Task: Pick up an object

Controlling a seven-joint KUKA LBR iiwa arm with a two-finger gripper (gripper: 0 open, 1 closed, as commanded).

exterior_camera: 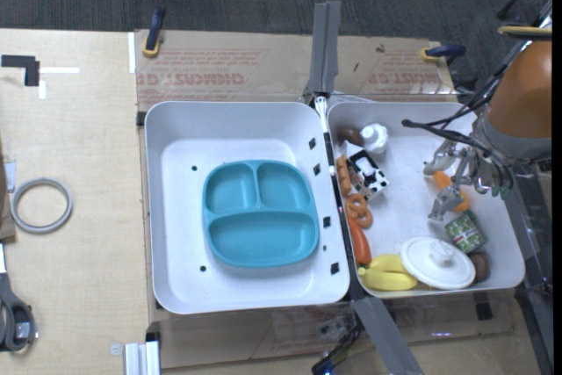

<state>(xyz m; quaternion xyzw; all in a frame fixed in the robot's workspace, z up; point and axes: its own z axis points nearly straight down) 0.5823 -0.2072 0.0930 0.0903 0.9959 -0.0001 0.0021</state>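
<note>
The claw (452,184) is hanging low over the right bin (399,123), fingers spread and gripping nothing. An orange piece (442,181) is lying just under it, likely the target; a green packet (463,231) sits just below.

Plate (261,213) in left bin (167,215) — alone.

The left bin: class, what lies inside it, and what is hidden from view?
Inside the left bin lies one blue divided plate, with three compartments that hold nothing. The bin floor beneath the plate is covered, so what is under it cannot be seen.
</note>
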